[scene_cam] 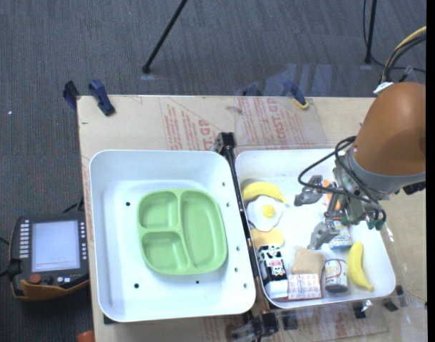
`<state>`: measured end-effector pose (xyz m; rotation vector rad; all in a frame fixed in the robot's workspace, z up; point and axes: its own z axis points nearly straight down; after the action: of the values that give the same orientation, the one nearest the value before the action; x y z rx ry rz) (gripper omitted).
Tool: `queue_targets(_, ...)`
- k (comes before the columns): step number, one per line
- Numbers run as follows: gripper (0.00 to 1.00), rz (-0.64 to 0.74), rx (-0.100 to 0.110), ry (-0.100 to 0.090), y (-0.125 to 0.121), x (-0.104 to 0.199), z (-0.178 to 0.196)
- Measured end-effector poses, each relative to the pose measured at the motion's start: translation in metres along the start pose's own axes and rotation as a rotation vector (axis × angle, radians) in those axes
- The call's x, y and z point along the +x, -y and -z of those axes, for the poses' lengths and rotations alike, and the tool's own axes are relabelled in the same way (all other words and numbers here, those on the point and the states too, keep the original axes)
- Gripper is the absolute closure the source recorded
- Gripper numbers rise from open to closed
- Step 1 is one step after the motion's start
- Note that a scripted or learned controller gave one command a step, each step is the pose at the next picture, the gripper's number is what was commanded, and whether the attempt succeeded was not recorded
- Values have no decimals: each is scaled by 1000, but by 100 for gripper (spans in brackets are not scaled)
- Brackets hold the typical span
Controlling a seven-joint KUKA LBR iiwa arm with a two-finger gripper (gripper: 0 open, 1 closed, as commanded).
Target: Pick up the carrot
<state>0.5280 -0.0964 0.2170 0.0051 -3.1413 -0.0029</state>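
Note:
My gripper (311, 217) hangs low over the middle of the right bin (289, 164). Its two grey fingers (306, 195) point left and stand apart, with bare bin floor between them, so it is open and holds nothing. A thin orange sliver (331, 204), possibly the carrot, shows just right of the fingers against the gripper body, mostly hidden by cables and the wrist. The arm's orange band (396, 127) looms over the bin's right side.
The right bin also holds a yellow banana piece (263, 190), a fried egg (266, 211), a milk carton (273, 263), toast (308, 261), a pink wafer pack (304, 286), a can (335, 275), a banana (359, 266) and a small carton (339, 239). A green divided plate (182, 231) lies in the left bin.

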Motion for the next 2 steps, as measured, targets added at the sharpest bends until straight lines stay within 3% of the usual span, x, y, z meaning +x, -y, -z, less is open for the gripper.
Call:
queue_targets(1, 0, 64, -3, -9, 70, -62, -131)
queue_targets(2, 0, -3, -2, 5, 18, -115, -129)
